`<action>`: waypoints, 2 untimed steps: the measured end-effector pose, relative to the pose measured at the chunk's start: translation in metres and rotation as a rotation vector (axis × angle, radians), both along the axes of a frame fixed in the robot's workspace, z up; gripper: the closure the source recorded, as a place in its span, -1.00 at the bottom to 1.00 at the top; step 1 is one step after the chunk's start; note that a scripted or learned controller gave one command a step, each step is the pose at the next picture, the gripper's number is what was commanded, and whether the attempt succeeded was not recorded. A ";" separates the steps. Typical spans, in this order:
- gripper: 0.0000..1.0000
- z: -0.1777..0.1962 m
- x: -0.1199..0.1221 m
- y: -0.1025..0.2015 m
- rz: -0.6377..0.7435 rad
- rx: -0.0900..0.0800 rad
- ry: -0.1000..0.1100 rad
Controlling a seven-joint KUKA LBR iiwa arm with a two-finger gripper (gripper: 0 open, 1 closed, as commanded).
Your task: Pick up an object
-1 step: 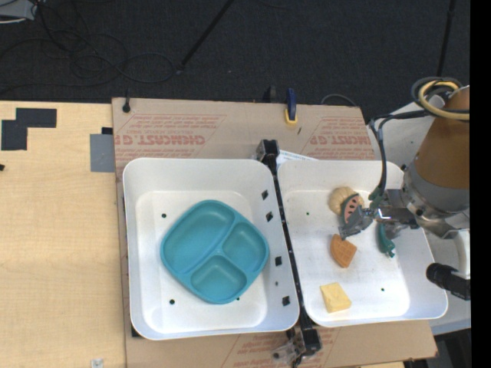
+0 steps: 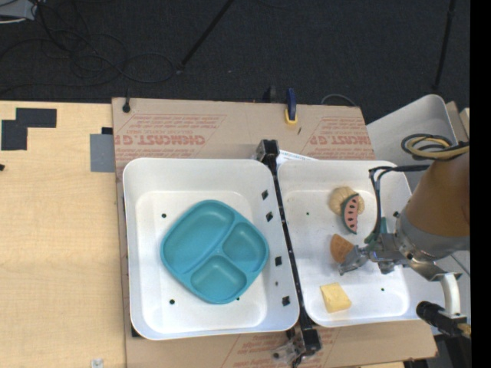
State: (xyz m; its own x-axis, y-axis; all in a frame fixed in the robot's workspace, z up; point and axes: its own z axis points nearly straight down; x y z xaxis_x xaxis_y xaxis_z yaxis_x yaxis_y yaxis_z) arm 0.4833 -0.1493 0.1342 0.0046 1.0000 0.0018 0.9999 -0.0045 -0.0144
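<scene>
**Orange wedge sits at the fingertips**

Orange-brown and wedge-shaped, a small food piece (image 2: 341, 247) lies on the floor of the right bin (image 2: 322, 184), near its middle. The gripper (image 2: 354, 261) reaches in from the right, low over the bin floor, and its dark fingers (image 2: 350, 264) point left toward that wedge. Their tips look to touch or nearly touch its lower right edge. Whether the fingers are spread or closed I cannot tell; nothing is plainly seen between them.

The wedge lies up and to the left of the fingertips, so a short move that way would likely centre it.

A watermelon slice (image 2: 351, 213) and a tan round piece (image 2: 340, 199) sit just behind, further up the bin. A yellow block (image 2: 335, 297) lies nearer the front edge, below the gripper. The left bin (image 2: 146, 205) holds a teal divided plate (image 2: 215, 250).
</scene>
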 end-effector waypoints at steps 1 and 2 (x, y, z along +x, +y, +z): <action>-1.00 -0.049 0.018 -0.062 0.003 0.000 -0.010; 1.00 -0.036 0.017 -0.063 -0.004 0.000 -0.012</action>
State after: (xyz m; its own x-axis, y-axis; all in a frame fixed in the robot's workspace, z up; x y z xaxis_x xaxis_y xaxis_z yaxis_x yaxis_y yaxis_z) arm 0.5004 -0.2123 0.0981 0.0083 1.0000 0.0016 1.0000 -0.0083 -0.0020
